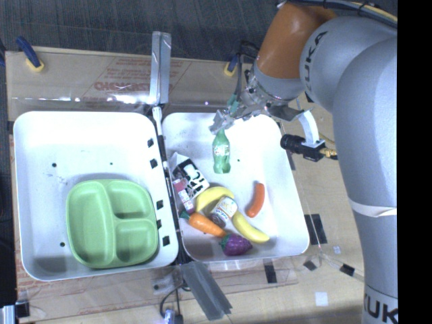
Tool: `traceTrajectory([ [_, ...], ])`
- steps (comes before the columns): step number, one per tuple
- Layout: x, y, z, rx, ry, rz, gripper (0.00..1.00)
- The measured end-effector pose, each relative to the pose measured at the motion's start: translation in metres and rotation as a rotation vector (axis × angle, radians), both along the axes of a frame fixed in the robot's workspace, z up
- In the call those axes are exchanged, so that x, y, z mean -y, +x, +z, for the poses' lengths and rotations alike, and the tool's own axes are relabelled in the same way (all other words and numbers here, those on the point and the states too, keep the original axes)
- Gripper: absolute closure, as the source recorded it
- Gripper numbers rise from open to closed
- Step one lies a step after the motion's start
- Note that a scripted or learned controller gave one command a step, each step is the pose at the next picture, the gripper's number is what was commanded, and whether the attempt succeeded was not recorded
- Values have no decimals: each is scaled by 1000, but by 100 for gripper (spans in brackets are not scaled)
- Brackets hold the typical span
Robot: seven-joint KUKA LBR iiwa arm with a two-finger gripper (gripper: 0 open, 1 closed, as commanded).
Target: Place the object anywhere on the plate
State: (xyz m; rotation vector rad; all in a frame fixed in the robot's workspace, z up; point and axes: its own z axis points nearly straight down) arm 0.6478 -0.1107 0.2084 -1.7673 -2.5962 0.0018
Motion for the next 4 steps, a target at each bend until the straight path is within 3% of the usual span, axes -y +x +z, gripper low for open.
traceTrajectory([
  [1, -86, 9, 5, 0, 0, 148, 100],
  [2, -188, -24, -18, -4, -1, -99, 100],
  [3, -188, -24, -17, -4, -1, -100, 0],
  [4, -295, -87, -96, -3, 2, 207, 0],
])
